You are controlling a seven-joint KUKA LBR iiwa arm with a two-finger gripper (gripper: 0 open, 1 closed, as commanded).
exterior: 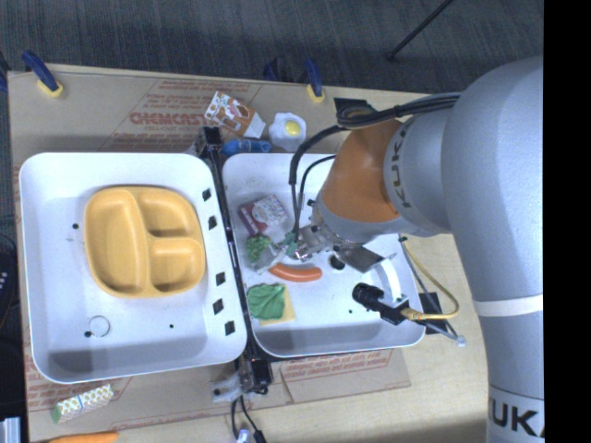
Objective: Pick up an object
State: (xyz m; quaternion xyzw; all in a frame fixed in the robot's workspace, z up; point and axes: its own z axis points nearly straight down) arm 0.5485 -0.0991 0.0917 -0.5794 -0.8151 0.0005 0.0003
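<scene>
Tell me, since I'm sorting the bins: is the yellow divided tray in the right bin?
No, the yellow divided tray lies in the left bin, while the right bin holds the small items.

I work in a robotics lab, not a kitchen. My bench is a flat sheet of printed brown cardboard (175, 109) pinned down by blue spring clamps (42, 74) at its far edge. Two shallow white plastic bins (55, 340) sit side by side on it, joined by black clips (220, 275). Black cables (319, 146) loop off my wrist, and dark grey carpet (231, 17) lies beyond.
</scene>
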